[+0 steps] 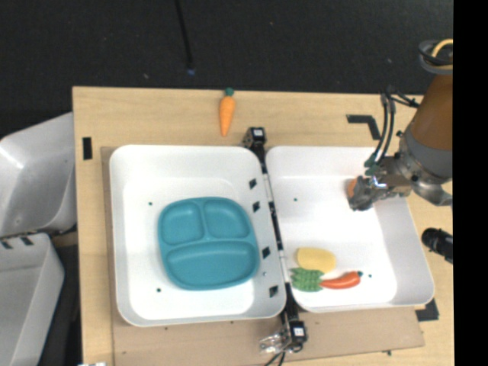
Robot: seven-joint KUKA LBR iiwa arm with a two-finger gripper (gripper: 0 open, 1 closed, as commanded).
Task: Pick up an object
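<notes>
a: so, where does the arm stand right now?

b: the gripper (361, 194) hangs over the upper part of the right bin (396, 280), reaching in from the right side. it's well apart from anything it could take.

a: and the jaws, open or closed?

b: i cannot tell. the end of it is a dark, blurred lump from this angle, and nothing is visibly caught in it.

a: what is there to pick?

b: in the right bin, near its lower left corner, a yellow lemon-like piece (316, 259) lies just above a red chili (341, 280) with a green leafy bit (306, 280) at its left end; they look to be touching or nearly so. the left bin (130, 227) holds a blue divided plate (207, 242). a toy carrot (226, 113) lies on the bench (152, 113) outside both bins, above the seam between them.

a: which step is this, then?

b: i'd judge it's the approach, before any grasp. nothing is lifted.

a: and next?

b: the nearest targets are the lemon piece and chili. the gripper would have to travel toward the lower left of its bin, line up over one item, then descend. the cluster is tight and close to the bin wall, so picking the lemon cleanly may mean avoiding the chili beside it.
</notes>
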